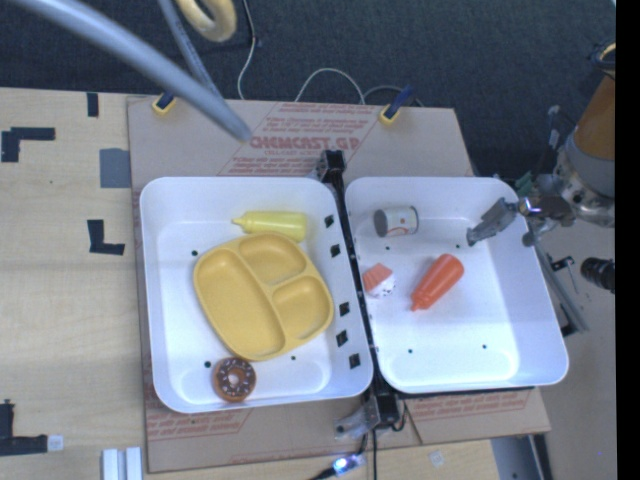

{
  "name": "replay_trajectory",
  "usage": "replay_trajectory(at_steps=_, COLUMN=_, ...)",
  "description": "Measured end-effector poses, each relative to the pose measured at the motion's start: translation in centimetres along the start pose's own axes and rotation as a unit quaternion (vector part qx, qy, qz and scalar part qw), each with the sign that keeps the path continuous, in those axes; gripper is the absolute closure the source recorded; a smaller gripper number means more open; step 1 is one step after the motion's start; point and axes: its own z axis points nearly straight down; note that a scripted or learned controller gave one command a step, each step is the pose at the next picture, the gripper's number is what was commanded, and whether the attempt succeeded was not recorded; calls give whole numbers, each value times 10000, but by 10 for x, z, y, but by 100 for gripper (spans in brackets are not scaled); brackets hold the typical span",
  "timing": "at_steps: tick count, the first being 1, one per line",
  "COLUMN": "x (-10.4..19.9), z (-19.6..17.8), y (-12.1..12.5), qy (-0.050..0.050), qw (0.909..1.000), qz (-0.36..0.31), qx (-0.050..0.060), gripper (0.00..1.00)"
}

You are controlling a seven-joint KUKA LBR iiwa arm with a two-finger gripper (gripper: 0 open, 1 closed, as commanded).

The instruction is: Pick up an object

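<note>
- Pincer point(497, 220) sits at the upper right of the right bin point(520, 368), low over the bin's back-right corner. Arm comes in from the right edge of the frame, orange band visible at upper right.
- Can't tell whether the pincer is apart or together: it reads as one dark grey shape at this angle. Nothing visible in it.
- Nearest candidate: orange carrot-shaped toy point(438, 281), lying tilted in the middle of the right bin, down-left of the pincer, near but not touching.
- Small grey-white cylinder point(397, 221) lies on its side at the upper left of the right bin, level with the pincer and well to its left.
- Small white-and-orange piece point(377, 280) sits just left of the carrot toy, near the divider between bins.
- Left bin point(165, 368) holds a yellow divided plate point(263, 294) in the centre, a yellow bottle point(271, 224) lying touching the plate's upper edge, and a chocolate doughnut point(234, 379) just below the plate at lower left.
- Both bins rest on a cardboard sheet point(300, 138) on the bench point(60, 298).
</note>
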Motion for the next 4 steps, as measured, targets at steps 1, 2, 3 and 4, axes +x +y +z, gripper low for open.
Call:
replay_trajectory(at_steps=1, x=0, z=-7, y=2, qy=-15, qw=10000, qz=-19, qx=-60, gripper=0)
replay_trajectory(at_steps=2, x=5, z=57, y=1, qy=-6, qw=10000, qz=-18, qx=-29, gripper=0)
replay_trajectory(at_steps=3, x=1, z=111, y=9, qy=-14, qw=10000, qz=-19, qx=-42, gripper=0)
replay_trajectory(at_steps=4, x=1, z=160, y=10, qy=-22, qw=10000, qz=-21, qx=-63, gripper=0)
